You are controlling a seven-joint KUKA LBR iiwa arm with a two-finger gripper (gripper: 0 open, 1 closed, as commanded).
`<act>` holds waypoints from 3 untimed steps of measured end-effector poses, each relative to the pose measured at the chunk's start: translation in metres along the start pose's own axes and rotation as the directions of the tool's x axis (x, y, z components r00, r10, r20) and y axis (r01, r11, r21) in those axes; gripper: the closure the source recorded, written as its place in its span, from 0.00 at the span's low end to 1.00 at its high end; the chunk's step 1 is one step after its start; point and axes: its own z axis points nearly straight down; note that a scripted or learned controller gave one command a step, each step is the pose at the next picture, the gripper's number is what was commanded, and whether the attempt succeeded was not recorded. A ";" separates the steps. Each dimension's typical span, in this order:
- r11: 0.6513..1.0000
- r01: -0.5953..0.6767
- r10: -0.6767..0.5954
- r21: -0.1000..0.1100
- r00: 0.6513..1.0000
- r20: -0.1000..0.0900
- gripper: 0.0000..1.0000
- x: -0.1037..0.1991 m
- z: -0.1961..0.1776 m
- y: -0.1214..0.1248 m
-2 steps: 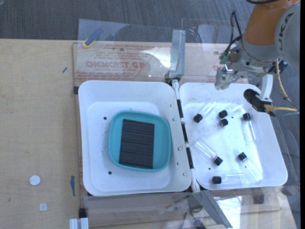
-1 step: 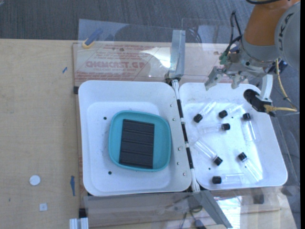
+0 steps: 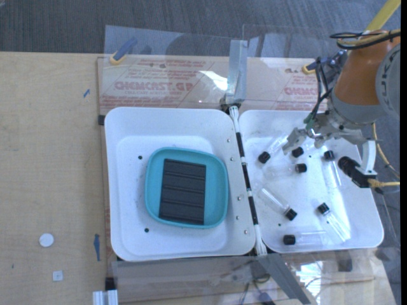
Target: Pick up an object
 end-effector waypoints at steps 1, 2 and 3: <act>0.999 0.030 -0.030 -0.031 0.999 0.011 0.00 -0.011 0.033 0.019; 0.999 0.040 -0.039 -0.033 0.999 0.021 0.00 -0.006 0.033 0.008; 0.997 0.078 -0.078 -0.006 0.997 0.004 0.00 -0.007 0.048 -0.030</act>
